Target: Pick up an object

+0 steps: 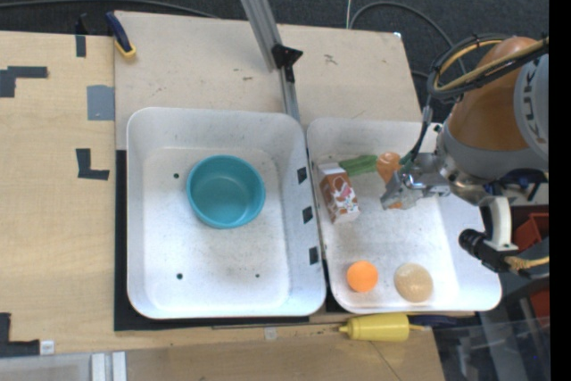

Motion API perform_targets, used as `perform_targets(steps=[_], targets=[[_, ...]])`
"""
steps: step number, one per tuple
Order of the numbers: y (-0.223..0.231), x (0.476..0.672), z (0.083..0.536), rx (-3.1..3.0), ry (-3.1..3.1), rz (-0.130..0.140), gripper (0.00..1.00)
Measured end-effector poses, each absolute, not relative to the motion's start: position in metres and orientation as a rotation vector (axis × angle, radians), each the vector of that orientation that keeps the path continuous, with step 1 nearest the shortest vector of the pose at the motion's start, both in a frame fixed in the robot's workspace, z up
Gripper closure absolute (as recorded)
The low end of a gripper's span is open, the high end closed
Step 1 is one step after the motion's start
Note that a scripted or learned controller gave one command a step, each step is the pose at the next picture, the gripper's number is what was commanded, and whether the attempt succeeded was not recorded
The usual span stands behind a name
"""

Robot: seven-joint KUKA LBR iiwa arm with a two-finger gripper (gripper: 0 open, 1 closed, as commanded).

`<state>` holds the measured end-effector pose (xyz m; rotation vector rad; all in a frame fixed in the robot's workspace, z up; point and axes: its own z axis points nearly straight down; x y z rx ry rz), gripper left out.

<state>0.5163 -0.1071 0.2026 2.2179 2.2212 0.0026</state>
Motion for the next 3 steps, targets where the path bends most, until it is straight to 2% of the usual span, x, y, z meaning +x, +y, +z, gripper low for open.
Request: perform_targets(steps=[2, 3], targets=[[-0.023, 0.558, 0.203, 2.215, 2.231, 0.000, 1.00], [0.020, 0.591, 0.214, 2.214, 2.229, 0.002, 1.00]])
